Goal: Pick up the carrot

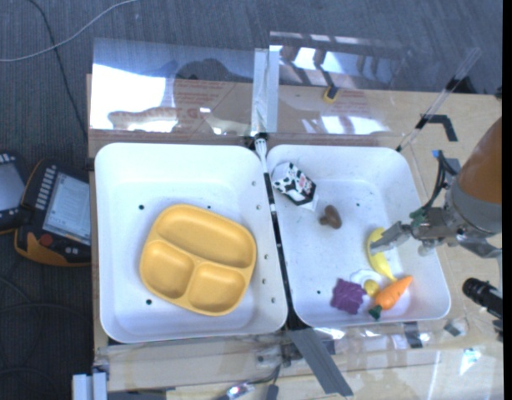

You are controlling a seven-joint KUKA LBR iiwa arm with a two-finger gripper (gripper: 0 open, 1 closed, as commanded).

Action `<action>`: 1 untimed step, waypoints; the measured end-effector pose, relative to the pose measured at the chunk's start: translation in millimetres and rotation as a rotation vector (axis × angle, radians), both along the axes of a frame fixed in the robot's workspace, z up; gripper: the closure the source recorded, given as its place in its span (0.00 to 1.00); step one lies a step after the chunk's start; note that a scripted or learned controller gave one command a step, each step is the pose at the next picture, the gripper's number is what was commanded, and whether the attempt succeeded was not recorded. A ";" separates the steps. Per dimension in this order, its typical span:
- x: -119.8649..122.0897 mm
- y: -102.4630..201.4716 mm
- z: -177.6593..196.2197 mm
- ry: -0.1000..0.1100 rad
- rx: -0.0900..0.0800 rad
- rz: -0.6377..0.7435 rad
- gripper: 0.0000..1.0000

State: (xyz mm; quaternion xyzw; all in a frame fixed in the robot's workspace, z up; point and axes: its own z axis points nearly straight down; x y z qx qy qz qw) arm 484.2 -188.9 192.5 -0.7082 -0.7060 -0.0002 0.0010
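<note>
Grey carpet lies around the bench, and on the bench two shallow white bins stand side by side, with a clear panel behind them. From where I stand, the claw [388, 237] hangs over the right bin [356, 161], near its right wall, with the grey wrist and the orange band behind it at the edge. How the claw is set, spread or pressed together, I cannot tell; it is too small and blurred against the bin floor. Nothing is seen in it.

The carrot [392, 293], orange with a green end, lies just below the claw, toward the front wall of the same bin, tilted, its green end pointing to the front. Directly under the claw tip is a yellow banana [379, 257], which reaches down to the carrot and seems to touch it. To the left of the carrot is a purple toy [348, 295]. Further left and up from the claw are a small brown thing [330, 217] and a black-and-white toy [293, 184]. Well apart, in the left bin [122, 173], rests a yellow divided tray [198, 258].

I judge the step is the approach: the carrot is not yet taken. The next move calls for a short shift toward the front wall, then a descent with the grasp across the carrot's body, clear of the banana and the purple toy.
</note>
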 end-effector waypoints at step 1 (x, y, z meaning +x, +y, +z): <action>21.5 38.2 149.6 0.000 -0.006 -0.279 0.00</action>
